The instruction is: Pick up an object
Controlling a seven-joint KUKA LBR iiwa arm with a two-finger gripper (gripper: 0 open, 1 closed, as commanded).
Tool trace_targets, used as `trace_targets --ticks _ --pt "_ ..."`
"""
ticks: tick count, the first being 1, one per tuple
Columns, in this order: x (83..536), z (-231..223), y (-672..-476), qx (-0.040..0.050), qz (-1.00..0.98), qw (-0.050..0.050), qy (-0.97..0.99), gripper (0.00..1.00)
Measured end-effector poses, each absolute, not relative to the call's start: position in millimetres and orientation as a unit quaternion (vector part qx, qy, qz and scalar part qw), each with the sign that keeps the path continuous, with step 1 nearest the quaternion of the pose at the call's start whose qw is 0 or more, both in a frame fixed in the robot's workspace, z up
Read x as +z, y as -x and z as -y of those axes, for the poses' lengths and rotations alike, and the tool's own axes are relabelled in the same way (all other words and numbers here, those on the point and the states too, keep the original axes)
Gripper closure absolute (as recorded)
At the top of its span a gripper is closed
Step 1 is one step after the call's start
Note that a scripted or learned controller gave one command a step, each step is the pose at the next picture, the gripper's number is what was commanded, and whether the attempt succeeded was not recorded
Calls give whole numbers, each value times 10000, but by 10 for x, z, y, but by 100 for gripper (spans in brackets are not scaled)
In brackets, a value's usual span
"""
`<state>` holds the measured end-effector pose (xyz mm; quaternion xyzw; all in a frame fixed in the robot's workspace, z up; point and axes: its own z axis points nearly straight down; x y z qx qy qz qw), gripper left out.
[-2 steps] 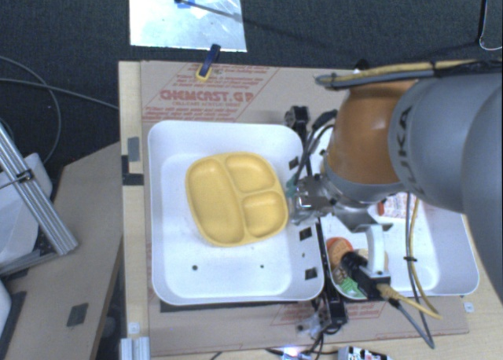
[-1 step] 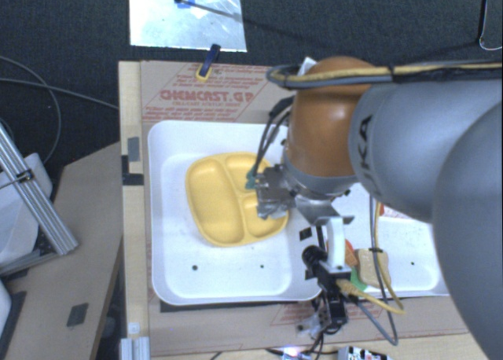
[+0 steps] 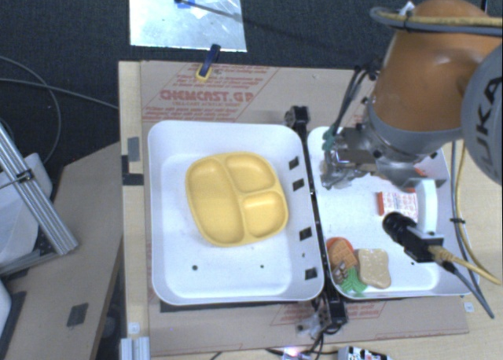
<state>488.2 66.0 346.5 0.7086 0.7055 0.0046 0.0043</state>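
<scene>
Camera view, gripper (image 3: 336,168) low at 9 o'clock in right bin (image 3: 357,221), opening and hold impossible to tell, arm (image 3: 428,75) hiding bin's 12 o'clock half, packet (image 3: 393,201) part-covered at centre, orange piece (image 3: 342,250), tan piece (image 3: 375,266), blurry green scrap (image 3: 351,281) crowded at 7 o'clock, plate (image 3: 234,197) in left bin (image 3: 173,272).

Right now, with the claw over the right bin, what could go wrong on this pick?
1. The claw hangs close to the left wall of the right bin, over what looks like bare floor; a straight descent may catch nothing or clip the wall.
2. The orange piece, tan piece and green piece crowd the near-left corner, apparently touching, so a grasp there could nudge neighbours or jam against the wall.
</scene>
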Motion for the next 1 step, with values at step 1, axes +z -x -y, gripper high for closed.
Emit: trace_targets --ticks 1 --pt "3729 -987 -4870 24 -7096 11 -7046 100"
